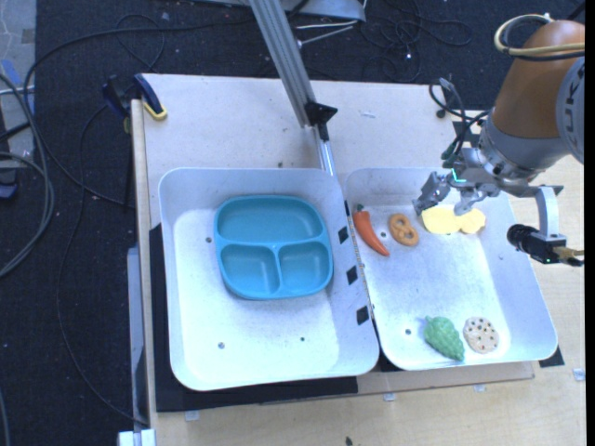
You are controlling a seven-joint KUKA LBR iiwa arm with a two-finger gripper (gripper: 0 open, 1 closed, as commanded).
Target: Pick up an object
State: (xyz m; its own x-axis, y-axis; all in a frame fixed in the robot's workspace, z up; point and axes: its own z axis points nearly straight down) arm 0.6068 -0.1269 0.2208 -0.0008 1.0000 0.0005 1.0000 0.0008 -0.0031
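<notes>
Bright, even light falls from overhead, so the two white bins (pixel 279 360) look almost washed out against the dark floor (pixel 65 45). Shadows are soft and short, tucked close under things. The picture is slightly grainy, with mild softness toward the edges.
</notes>
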